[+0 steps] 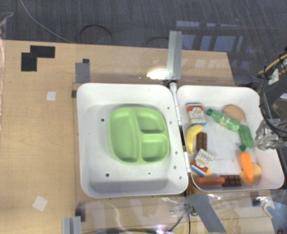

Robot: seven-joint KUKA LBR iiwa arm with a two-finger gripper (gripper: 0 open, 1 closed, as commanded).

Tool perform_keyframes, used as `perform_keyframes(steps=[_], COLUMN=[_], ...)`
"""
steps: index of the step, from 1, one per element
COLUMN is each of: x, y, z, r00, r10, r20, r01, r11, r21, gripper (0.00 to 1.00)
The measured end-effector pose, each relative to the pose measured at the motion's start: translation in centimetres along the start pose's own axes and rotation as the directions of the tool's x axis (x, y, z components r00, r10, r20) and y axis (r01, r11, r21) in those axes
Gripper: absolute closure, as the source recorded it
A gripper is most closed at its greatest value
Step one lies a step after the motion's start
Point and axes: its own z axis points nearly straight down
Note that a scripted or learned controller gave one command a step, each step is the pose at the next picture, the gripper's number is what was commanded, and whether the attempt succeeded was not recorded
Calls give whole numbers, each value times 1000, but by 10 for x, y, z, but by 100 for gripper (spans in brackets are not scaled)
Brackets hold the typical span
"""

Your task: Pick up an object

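Observation:
The right bin (221, 92) holds several toy foods. A red-and-white carton (195, 113) stands near its back left, with a green bottle (223, 119) and a tan egg-shaped piece (234, 112) to its right. A banana (192, 136) and a brown chocolate bar (202, 141) lie by the left wall, with a small carton (202, 161) below them. A sausage (210, 181) and another chocolate bar (231, 180) lie at the front. A carrot (246, 166) and a green vegetable (246, 138) lie on the right. My gripper (270, 140) hangs over the bin's right rim, just right of the green vegetable.
The left bin (85, 130) bears a light green divided plate (137, 134). A metal post (174, 57) rises behind the divider between the bins. Cables and the arm's body (282, 96) crowd the right side. Wooden bench surface (31, 145) lies to the left.

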Motion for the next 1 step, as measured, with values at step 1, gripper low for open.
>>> perform_keyframes(steps=[1], x=[-64], y=[23], z=[21], r00=[989], r10=[147], r20=[1], r01=[-147], r11=[989], r21=[-3], gripper=[100])
